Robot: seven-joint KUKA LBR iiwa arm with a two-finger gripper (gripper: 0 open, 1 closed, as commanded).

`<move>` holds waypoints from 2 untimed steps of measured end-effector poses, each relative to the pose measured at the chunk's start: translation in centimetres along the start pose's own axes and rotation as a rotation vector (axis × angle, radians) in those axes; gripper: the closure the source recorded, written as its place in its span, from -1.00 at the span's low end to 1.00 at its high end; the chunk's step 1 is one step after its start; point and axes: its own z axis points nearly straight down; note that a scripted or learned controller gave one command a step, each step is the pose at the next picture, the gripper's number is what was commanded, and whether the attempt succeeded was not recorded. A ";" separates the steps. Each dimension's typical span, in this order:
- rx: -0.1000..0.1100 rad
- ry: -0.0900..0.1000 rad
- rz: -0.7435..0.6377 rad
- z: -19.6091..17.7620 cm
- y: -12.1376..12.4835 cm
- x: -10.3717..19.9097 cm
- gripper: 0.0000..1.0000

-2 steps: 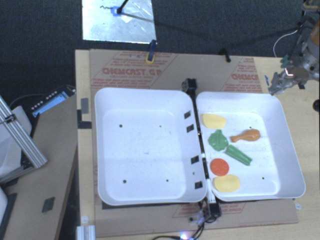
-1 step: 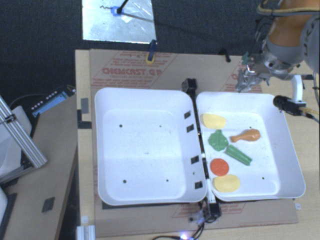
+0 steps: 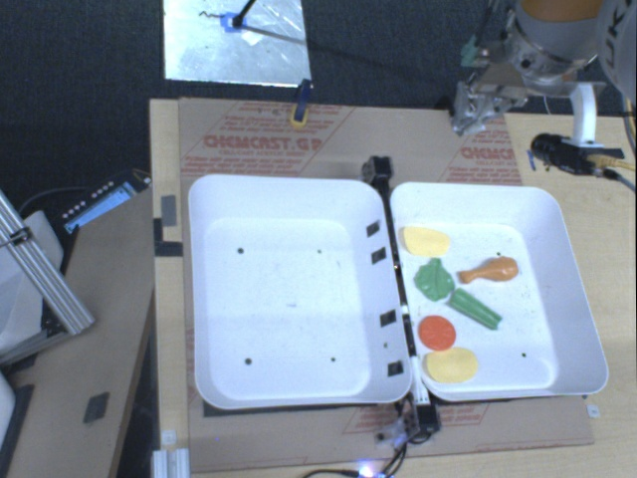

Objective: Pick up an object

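Camera view shows the right bin (image 3: 557, 267) holding six toy foods: a yellow piece (image 3: 425, 240), a green leaf (image 3: 434, 280), an orange drumstick (image 3: 490, 270), a green pod (image 3: 475, 309), a red disc (image 3: 437, 333) and another yellow piece (image 3: 451, 365). The gripper (image 3: 476, 115) hangs above the bench behind that bin, holding nothing; how far it is open I cannot tell.

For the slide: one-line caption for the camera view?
Gripper poised above the right bin, which holds five toy foods.

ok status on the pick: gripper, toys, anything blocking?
Gripper raised beyond the right bin's far edge, nothing between its fingers. Toys lying in that bin: chicken leg, red disc, green pieces, two yellow. Nothing over them.
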 end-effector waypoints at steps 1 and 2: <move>0.019 0.002 0.002 9.3 -0.3 7.1 1.00; -0.003 -0.001 0.007 -3.8 0.1 5.3 1.00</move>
